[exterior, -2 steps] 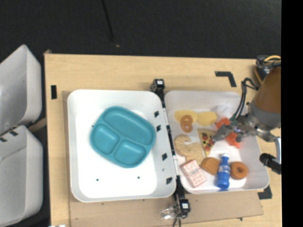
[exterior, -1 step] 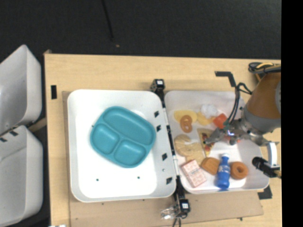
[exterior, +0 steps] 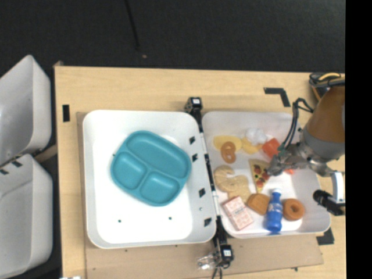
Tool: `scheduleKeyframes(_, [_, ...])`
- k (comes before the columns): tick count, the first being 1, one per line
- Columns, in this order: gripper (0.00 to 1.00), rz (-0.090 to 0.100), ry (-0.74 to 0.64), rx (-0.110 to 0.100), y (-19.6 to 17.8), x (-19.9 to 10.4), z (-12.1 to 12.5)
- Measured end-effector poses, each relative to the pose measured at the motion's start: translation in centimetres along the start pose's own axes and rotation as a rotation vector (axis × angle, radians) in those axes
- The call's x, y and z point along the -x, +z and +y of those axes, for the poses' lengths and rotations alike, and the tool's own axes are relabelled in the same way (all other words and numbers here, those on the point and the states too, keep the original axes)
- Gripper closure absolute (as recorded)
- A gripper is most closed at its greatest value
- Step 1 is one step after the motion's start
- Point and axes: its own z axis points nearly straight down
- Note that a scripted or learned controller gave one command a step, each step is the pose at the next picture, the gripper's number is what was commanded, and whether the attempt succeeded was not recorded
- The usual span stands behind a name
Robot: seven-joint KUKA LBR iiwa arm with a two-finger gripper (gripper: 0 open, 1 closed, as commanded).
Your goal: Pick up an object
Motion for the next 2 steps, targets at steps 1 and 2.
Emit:
scheduleKeyframes(1, [1.0, -0.003, -0.009, -0.006, -5.9, -0.7, -0.1])
scheduleKeyframes(2, [1.0, -0.003, -0.01, -0.005, -12.4, -0.4, 0.3])
